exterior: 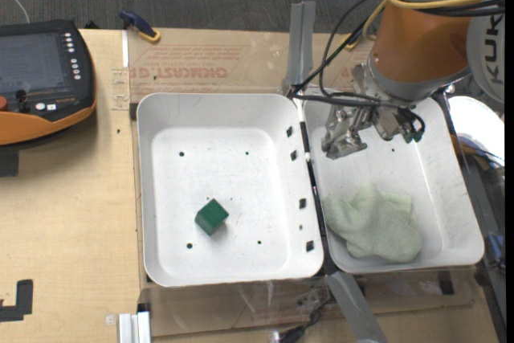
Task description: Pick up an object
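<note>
While the gripper [347, 142] hangs empty, fingers apparently parted, the pale green cloth [376, 221] lies just below it, nearer than the green cube [212, 216].

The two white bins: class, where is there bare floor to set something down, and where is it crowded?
Left bin: bare floor everywhere around the green cube, widest behind it. Right bin: crowded. The pale green cloth fills its near half and the gripper hangs over the far part, leaving a bare strip between them.
</note>
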`<state>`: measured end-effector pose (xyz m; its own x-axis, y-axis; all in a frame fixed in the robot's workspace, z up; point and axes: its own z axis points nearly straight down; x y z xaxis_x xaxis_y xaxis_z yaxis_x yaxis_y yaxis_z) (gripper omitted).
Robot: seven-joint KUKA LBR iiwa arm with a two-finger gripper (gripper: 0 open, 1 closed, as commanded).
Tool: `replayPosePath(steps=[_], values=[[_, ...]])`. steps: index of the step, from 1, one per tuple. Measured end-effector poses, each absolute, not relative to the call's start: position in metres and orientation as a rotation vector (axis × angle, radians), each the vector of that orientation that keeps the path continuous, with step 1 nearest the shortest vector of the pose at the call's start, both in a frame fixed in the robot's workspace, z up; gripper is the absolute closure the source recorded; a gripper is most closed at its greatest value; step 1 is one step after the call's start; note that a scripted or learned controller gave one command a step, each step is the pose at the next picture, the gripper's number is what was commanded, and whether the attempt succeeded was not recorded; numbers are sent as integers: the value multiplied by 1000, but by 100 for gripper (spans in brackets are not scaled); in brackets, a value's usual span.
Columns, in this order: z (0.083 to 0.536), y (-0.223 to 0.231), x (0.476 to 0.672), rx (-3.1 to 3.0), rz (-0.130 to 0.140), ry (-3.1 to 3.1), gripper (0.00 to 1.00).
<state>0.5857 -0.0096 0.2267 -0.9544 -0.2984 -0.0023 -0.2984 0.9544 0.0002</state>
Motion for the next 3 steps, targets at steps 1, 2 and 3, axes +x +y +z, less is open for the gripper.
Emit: replayPosePath(steps=[1, 2, 3], values=[[192, -16, 534, -1006, 2, 2974, 100], [204, 26, 527, -1400, 1, 2807, 100], [192, 27, 521, -1808, 3, 2566, 100]])
